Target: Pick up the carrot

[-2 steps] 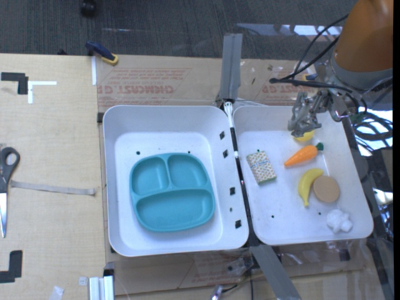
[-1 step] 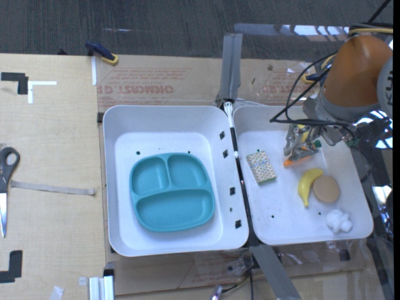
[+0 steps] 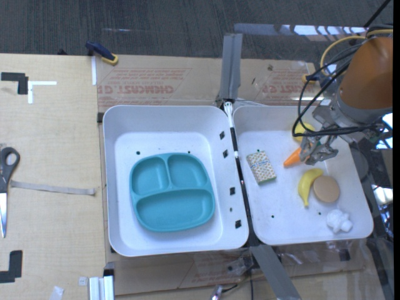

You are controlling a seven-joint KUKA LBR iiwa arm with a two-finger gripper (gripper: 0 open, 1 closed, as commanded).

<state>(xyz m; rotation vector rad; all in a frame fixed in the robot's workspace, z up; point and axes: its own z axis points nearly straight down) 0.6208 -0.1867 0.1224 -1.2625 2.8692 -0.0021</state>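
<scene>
From above, my gripper (image 3: 314, 153) hangs low in the right bin (image 3: 275, 220), right at the carrot (image 3: 292, 159), which lies beside the banana (image 3: 307, 185). Grasp step, I judge; whether I've clamped it, I cannot tell. Next: confirm hold, then lift.

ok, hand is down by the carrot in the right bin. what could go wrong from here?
1. The hand meets the carrot at its right end, not its middle, so the carrot may pivot or slip out on the lift.
2. The banana and the round tan piece lie just below the hand and could get nudged.
3. Cables loop near the wrist and might snag.
</scene>
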